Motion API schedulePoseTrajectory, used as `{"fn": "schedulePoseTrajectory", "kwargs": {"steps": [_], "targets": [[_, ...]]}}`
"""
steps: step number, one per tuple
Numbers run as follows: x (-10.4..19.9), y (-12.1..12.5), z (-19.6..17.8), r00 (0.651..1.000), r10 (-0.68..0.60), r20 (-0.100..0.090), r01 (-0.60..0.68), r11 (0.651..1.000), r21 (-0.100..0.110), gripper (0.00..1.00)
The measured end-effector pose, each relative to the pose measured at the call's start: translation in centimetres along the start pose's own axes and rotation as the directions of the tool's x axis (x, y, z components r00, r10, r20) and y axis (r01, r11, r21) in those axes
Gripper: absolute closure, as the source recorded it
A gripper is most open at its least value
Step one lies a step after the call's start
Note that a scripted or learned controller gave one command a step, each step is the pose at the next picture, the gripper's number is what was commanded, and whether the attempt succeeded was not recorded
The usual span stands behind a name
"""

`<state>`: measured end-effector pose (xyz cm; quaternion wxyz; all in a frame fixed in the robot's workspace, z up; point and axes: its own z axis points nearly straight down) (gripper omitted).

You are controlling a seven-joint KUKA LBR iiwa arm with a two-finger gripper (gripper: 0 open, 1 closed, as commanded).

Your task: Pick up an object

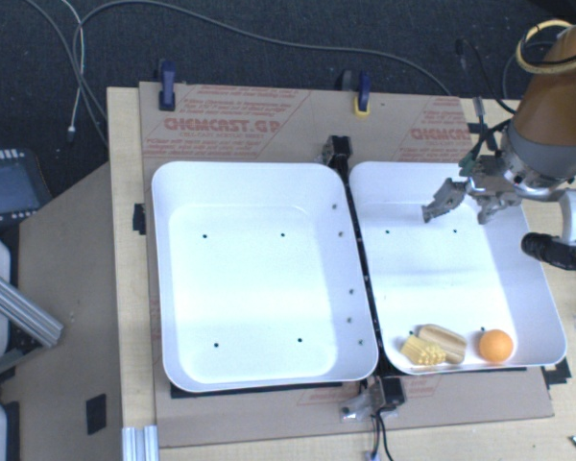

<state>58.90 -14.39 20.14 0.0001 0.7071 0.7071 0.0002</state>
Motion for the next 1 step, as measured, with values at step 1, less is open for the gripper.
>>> {"fn": "schedulePoseTrajectory", "kwargs": {"steps": [1], "targets": [[0.01, 0.02, -1.07, 1.0, 0.0, 0.0, 0.0, 1.0, -0.001, 1.0]]}}
